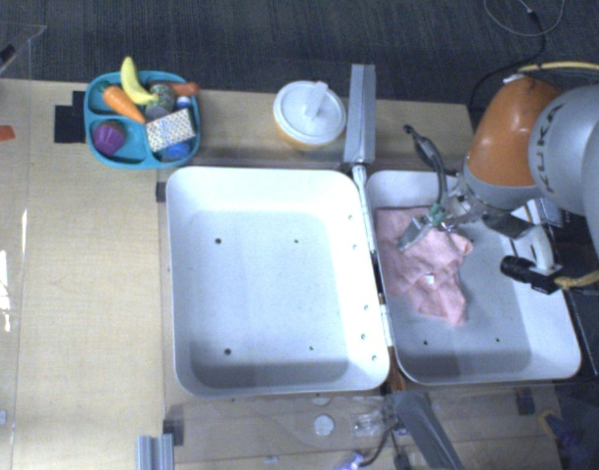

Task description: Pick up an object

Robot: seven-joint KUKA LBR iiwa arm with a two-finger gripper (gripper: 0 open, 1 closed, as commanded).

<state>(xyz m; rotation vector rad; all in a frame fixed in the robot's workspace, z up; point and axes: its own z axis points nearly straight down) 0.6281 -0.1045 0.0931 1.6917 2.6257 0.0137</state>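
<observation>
The gripper (417,235) sits low over the pink cloth (429,272), which lies crumpled in the right bin (534,355) against its left wall; whether its tips are spread or pinching fabric cannot be told from this angle. A sound grasp probably calls for closing on a raised fold near the cloth's top edge and lifting straight up, clear of the divider. The left bin (270,282) adjoins on a pale bench (74,292), with a blue tray (94,150) of toy food and a lidded cup (309,113) behind.

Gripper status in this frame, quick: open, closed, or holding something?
Gripper: down at the pink cloth in the right bin; open or closed cannot be told, and no hold is confirmed.
</observation>
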